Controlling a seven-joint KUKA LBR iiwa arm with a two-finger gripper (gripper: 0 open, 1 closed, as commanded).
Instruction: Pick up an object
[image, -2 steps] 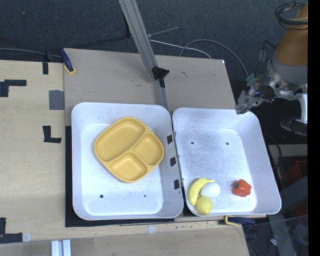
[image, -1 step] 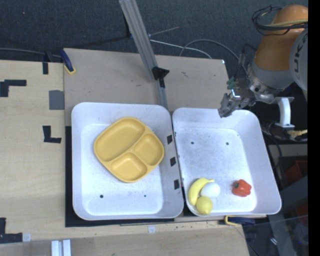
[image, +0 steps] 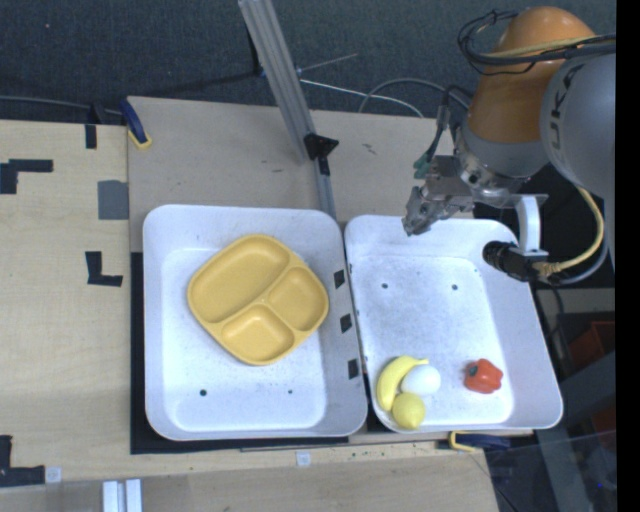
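Two white bins side by side on the bench: left bin (image: 160, 300), right bin (image: 520, 330).

Left bin, one item: a yellow divided plate (image: 258, 298) with three compartments, lying flat and turned at an angle, near the middle.

Right bin, four items, all along the near edge. One yellow banana (image: 394, 375), curved, at the near-left corner. One white egg-shaped piece (image: 422, 381) touching the banana's inner curve. One yellow lemon (image: 408, 410), round, just below both, against the rim. One red pepper-like piece (image: 483, 376), small and glossy, apart to the right.

One arm, grey with an orange band, upper right. Its gripper (image: 418, 222) hangs over the far-left rim of the right bin, well apart from the four pieces. It grips nothing; the fingertips are dark and blurred, so how wide they stand I cannot tell.
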